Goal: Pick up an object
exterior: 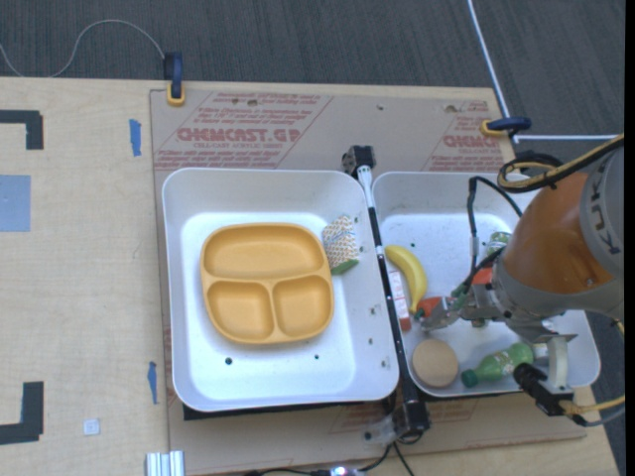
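- A grey robot arm (pixel 605 196) with a rounded, smooth casing.
- A broad, glossy orange band (pixel 556 241) wraps the segment above the wrist.
- Thin black cables (pixel 486 191) loop along the arm, one yellowish strand among them.
- A dark metal two-finger gripper (pixel 454 310) with small red and silver parts at the wrist.

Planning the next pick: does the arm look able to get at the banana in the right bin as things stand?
Probably yes. The banana lies bare near the right bin's left wall, nothing on top of it, and the gripper hangs just beside it; that wall may crowd the fingers.
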### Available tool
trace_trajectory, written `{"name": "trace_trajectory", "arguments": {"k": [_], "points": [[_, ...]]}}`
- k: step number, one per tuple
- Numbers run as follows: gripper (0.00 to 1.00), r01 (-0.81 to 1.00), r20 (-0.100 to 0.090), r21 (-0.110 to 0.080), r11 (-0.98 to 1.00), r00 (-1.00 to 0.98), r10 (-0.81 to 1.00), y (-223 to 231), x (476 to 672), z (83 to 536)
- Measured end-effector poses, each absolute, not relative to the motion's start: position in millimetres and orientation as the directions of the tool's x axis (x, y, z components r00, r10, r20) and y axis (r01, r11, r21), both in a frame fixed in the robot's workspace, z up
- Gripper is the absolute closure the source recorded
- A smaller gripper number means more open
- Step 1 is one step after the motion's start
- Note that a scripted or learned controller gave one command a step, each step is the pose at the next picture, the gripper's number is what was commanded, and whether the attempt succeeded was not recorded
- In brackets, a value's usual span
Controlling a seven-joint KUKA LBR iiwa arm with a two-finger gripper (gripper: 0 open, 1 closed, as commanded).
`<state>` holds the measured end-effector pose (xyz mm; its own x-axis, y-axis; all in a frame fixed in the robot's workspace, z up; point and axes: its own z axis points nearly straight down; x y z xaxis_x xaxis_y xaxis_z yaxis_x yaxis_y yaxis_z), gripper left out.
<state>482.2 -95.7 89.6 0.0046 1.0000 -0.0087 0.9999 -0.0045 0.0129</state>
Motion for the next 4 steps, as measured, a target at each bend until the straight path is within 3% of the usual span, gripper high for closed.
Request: {"name": "trace_trajectory", "arguments": {"k": [1,2,3,4], "points": [[1.0,1.0,-0.018,0.025,-0.007,0.007,1.0,-99.2,485.0,101.2],[1.0,1.0,0.001,0.001,0.002,-0.002,1.0,-27.6,480.2,184.8],[0.0,1.0,0.0,0.001,0.001,-0.001,1.0,-27.9,480.1,184.7],[0.0,1.0,0.0,0.001,-0.001,0.001,1.0,-99.0,479.3,93.8]]}}
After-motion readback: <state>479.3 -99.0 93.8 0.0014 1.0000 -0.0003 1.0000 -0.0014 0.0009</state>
